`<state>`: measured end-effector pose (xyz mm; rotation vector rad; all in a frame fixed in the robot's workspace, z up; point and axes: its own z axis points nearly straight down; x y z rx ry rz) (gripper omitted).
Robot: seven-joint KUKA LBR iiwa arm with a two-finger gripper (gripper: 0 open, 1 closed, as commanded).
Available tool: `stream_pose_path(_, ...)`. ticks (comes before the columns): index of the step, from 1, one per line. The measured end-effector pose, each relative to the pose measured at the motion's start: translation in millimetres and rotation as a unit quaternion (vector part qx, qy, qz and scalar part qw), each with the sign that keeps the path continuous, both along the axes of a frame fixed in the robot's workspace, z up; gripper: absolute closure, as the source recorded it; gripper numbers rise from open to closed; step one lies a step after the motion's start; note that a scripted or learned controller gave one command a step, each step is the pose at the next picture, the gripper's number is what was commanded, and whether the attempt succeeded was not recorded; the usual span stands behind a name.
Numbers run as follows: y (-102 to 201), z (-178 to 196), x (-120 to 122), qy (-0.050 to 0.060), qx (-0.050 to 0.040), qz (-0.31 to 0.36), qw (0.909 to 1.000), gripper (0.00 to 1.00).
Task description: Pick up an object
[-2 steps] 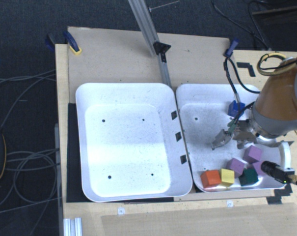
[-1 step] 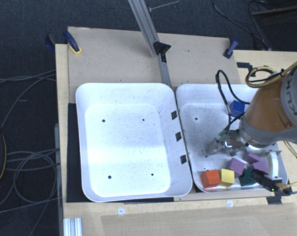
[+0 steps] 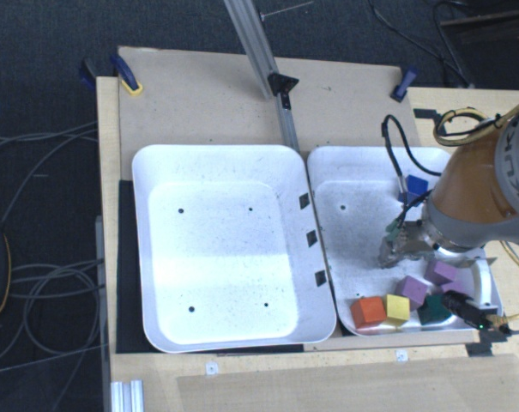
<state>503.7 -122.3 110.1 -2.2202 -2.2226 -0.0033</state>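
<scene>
Tool (image 3: pixel 395 249) hangs low over the bare floor of the right bin (image 3: pixel 349 230); whether it is released or clenched, I cannot tell. Just beyond lie the purple block (image 3: pixel 413 289), yellow block (image 3: pixel 398 307) and orange block (image 3: pixel 370 311). Likely the approach step: next, centre over one block. Arm (image 3: pixel 473 191) reaches in, wrist bent down.

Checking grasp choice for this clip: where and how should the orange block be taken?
Grip the orange block across its left and right faces, from above. Its left side faces bare bin floor; the yellow block sits close on its right, so clearance there looks tight.
</scene>
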Motion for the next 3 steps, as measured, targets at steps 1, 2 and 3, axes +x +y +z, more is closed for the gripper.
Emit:
stream_pose_path(1,6,46,8,-0.002,-0.0011,0.001,1.0000,1.00)
stream_pose_path(2,8,90,10,-0.003,-0.0013,0.001,1.0000,1.00)
stream_pose_path(3,8,140,12,-0.003,-0.0016,0.001,1.0000,1.00)
